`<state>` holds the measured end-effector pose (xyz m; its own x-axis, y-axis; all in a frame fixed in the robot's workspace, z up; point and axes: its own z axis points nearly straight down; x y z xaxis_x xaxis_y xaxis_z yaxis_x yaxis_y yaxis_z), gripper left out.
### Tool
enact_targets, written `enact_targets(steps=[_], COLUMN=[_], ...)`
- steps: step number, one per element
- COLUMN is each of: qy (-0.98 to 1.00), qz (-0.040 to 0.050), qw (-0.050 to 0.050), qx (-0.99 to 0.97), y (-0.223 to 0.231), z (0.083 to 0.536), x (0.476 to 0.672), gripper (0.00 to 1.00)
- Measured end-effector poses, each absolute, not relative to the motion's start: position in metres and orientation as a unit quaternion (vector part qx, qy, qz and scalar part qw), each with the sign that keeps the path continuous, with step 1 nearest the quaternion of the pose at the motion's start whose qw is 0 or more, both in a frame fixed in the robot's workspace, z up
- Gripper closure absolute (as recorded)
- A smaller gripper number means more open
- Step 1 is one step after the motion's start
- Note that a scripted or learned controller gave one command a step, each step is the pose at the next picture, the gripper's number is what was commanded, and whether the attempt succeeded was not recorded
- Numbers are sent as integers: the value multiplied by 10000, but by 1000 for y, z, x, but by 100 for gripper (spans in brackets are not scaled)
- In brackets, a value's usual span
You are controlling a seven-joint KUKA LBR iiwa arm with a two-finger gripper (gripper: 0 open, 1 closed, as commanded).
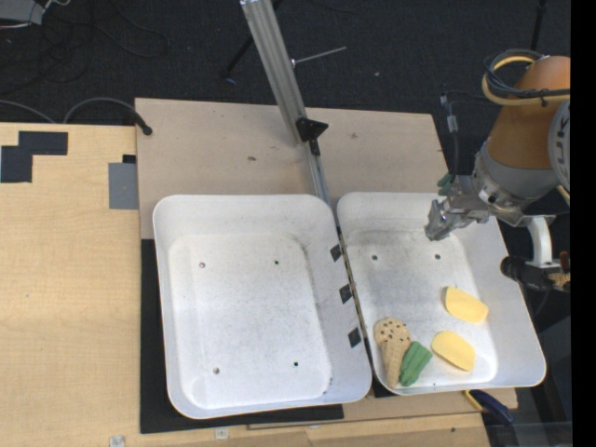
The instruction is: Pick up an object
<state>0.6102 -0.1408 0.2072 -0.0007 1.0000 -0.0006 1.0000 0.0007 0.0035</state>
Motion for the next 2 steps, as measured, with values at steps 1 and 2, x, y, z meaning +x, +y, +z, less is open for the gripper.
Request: enact_targets(steps=[1,2], qy=[7082,7082], qz=[-3,-5], qw=[-3,-23], qx=[7060,7060], y=[-141,-94], z=[212,215], x=[610,593], gripper=[100,100])
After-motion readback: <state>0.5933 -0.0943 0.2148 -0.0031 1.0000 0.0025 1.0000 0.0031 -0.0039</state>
